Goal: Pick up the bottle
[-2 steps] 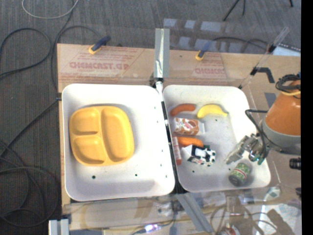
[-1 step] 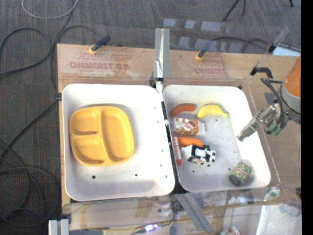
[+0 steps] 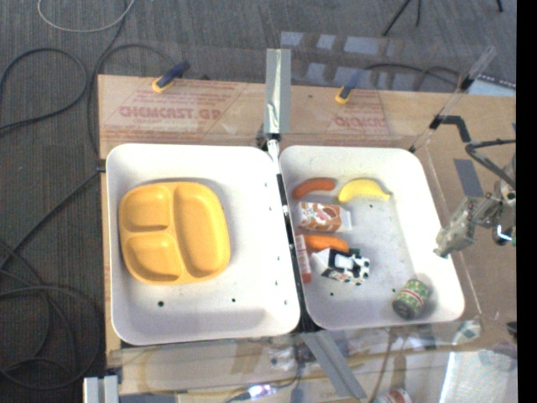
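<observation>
Although small in view, the bottle [image 3: 300, 257] reads as the slim red-and-white item lying flat along the left wall of the right bin [image 3: 388, 235], just beside the carrot [image 3: 325, 243] and the cow toy [image 3: 346, 266]. Judged light, rigid plastic, smooth, apt to roll. Take it across the body mid-length; the wall crowds one side. Gripper [image 3: 453, 235] hangs at the bin's right rim, well apart from it; whether open or closed cannot be told.
</observation>
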Controlling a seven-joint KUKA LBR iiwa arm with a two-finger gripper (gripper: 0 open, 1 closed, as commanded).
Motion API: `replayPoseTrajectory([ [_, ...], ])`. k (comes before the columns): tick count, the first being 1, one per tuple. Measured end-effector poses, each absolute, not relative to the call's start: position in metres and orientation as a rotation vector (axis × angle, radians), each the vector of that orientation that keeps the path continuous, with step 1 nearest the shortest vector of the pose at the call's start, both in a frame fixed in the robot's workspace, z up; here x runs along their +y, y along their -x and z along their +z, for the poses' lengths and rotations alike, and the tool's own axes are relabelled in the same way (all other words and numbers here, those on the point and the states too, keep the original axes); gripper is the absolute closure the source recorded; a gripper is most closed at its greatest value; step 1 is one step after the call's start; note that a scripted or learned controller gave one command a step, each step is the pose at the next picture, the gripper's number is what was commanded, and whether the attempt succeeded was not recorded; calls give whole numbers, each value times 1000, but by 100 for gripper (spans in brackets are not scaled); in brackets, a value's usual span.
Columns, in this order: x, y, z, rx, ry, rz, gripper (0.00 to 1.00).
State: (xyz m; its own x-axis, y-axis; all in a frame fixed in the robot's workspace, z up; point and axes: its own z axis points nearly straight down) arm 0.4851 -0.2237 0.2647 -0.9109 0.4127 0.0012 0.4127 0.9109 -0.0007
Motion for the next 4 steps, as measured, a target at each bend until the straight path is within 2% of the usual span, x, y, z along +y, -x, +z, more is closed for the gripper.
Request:
replayPoseTrajectory([
  [1, -198, -485, 193, -3055, 716, -2, 100],
  [2, -208, -484, 199, -2920, 1150, 1, 100],
  [3, -208, -484, 199, -2920, 1150, 1, 0],
  [4, -224, -488, 88, -2997, 969, 0, 0],
])
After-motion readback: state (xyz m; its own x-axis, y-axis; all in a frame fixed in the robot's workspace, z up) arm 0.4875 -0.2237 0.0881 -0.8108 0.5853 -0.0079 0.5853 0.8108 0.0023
